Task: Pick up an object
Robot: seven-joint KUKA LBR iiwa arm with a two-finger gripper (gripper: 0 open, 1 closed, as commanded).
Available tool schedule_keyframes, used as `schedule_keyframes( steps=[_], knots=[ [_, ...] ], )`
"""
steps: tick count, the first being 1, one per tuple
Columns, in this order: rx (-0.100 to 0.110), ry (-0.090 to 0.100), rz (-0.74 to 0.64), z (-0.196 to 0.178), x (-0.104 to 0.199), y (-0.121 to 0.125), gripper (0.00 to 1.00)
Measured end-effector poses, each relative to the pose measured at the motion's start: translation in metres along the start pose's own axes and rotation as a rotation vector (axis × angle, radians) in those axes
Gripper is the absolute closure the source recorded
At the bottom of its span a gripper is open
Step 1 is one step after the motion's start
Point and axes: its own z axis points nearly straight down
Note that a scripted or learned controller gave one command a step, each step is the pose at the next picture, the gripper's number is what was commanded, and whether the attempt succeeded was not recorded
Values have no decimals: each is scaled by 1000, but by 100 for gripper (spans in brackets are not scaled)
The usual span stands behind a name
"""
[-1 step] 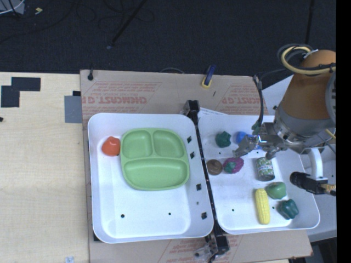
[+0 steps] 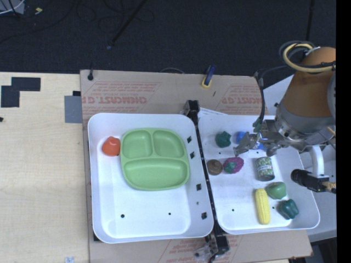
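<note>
Over the right bin [image 2: 312, 215], the arm's gripper [image 2: 248, 144] hangs open just above the magenta toy [image 2: 234, 165].

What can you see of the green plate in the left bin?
The green plate is a rounded-square divided plate, seemingly matte plastic, with three compartments: two smaller ones along its far side and one wide one nearer the camera. All three look bare. It lies flat, right side up, in the far half of the left bin. A small orange toy sits at its left edge, seemingly touching it.
</note>
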Motion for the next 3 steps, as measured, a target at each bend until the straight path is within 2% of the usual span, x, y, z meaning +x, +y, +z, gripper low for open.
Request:
schedule_keyframes(
  steps=[1,2,3],
  knots=[
    [3,0,0,46,-6,-1,0],
    [4,0,1,108,-9,3,0],
    [2,0,0,138,-6,3,0]
  ],
)
